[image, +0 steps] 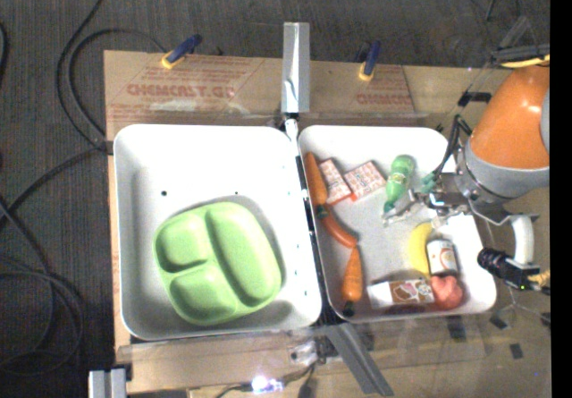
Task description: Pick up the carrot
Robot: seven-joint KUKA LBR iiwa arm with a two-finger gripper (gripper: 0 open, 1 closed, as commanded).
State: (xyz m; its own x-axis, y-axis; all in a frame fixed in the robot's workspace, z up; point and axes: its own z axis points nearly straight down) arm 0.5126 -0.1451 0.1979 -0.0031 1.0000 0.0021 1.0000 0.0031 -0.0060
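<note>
The carrot, orange and tapered, lies in the right bin; whether the jaws grip anything is unclear.

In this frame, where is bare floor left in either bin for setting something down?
Left bin: a bare strip behind and beside the green plate. Right bin: a small patch between the carrot, sausage and banana. Crowded along the near wall and under the gripper.

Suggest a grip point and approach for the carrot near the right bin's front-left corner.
The carrot lies flat, thick end up-view, tip pointing at the front wall. Probably best from straight above, fingers closing across the thick upper half. The hot dog lies close to its top, so grip slightly below that end.
</note>
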